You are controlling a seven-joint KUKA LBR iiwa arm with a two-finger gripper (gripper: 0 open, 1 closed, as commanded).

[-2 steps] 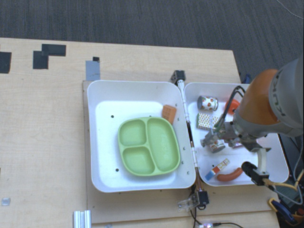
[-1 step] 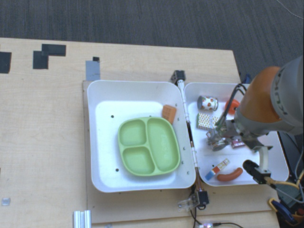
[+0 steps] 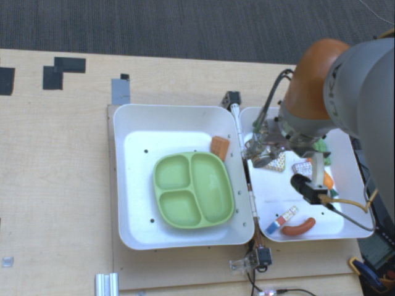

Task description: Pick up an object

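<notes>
My gripper (image 3: 258,152) hangs low over the left side of the right bin (image 3: 345,224), close to the wall between the two bins. A pale speckled object (image 3: 279,163) lies right beside it, partly hidden by the wrist. Further right, a small checked item (image 3: 302,167), an orange piece (image 3: 328,180) and a green piece (image 3: 321,145) peek out from behind the arm. A red-brown sausage (image 3: 299,227) and a small white tube (image 3: 284,217) with red and blue marks lie near the bin's front edge.
The left bin (image 3: 133,184) holds a green three-compartment plate (image 3: 194,190) and an orange block (image 3: 219,146) by its right wall. The arm's grey body covers the right bin's back right part.
</notes>
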